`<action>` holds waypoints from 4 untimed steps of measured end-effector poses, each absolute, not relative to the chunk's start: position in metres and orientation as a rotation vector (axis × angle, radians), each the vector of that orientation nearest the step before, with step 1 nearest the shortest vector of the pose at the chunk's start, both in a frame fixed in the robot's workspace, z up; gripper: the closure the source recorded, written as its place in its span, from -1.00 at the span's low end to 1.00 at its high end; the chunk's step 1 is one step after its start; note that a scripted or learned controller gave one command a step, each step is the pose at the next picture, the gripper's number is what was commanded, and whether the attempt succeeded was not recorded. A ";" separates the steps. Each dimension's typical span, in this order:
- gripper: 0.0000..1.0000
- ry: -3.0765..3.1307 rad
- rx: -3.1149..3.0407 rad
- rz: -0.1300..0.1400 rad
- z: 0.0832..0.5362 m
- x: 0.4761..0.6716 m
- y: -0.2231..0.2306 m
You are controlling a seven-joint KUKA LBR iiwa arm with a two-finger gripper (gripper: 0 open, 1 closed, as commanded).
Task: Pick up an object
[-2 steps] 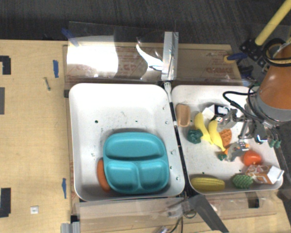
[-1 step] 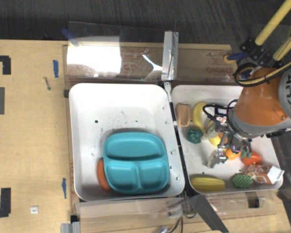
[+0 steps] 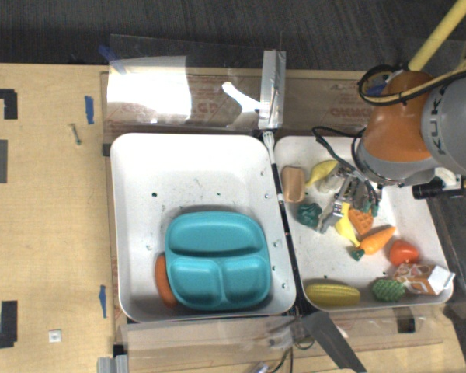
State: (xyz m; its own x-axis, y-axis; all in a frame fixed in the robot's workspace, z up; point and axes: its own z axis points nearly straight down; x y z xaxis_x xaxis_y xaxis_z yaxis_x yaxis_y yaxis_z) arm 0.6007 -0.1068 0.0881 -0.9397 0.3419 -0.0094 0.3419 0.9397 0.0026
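Observation:
The right bin (image 3: 431,208) holds several toy foods. Among them are a tan bread piece (image 3: 293,183), a yellow banana (image 3: 322,170), a dark green piece (image 3: 307,213), an orange wedge (image 3: 361,221) on a yellow piece (image 3: 346,229), a carrot (image 3: 375,241), a red tomato (image 3: 404,252) and a corn cob (image 3: 332,293). My gripper (image 3: 338,206) hangs low over the bin's middle. It is between the green piece and the orange wedge, just below the banana. Nothing can be seen held in it.
A green knobbly piece (image 3: 387,289) and a small carton (image 3: 424,279) lie at the right bin's front right. The left bin (image 3: 140,177) holds a teal divided tray (image 3: 217,259) with an orange item (image 3: 162,280) tucked under its left edge. The arm's orange band (image 3: 400,130) rises behind.

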 end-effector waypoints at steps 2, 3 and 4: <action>-1.00 3.042 0.750 0.002 0.088 0.603 -0.092; -1.00 3.012 0.866 0.003 0.088 0.566 -0.106; 1.00 3.009 0.861 0.004 0.100 0.568 -0.105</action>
State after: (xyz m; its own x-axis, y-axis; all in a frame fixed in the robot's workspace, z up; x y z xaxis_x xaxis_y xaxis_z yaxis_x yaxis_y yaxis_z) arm 0.5683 -0.1048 0.1000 -0.8487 0.5288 -0.0107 0.5287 0.8488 0.0054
